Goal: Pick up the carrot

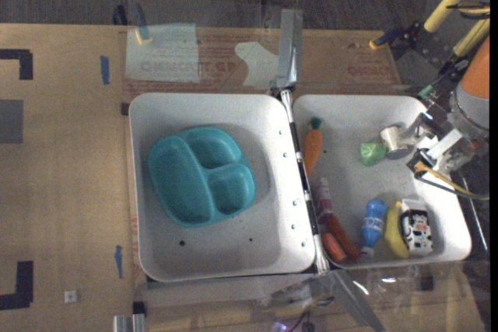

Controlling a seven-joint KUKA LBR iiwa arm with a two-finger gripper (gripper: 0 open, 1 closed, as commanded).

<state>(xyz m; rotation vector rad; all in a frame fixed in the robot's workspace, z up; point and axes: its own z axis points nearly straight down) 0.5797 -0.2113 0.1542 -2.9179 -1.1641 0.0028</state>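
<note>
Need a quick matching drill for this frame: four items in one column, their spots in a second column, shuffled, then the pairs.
Items:
1. orange carrot with green top
2. teal divided plastic plate
3. yellow banana
4. blue plastic bottle

Places:
A. left white bin, middle
B. right white bin, against its left wall, upper part
C. right bin, near edge, beside a black-and-white carton
D. right bin, lower middle, just left of the banana

Pairs: 1-B, 2-A, 3-C, 4-D
</note>
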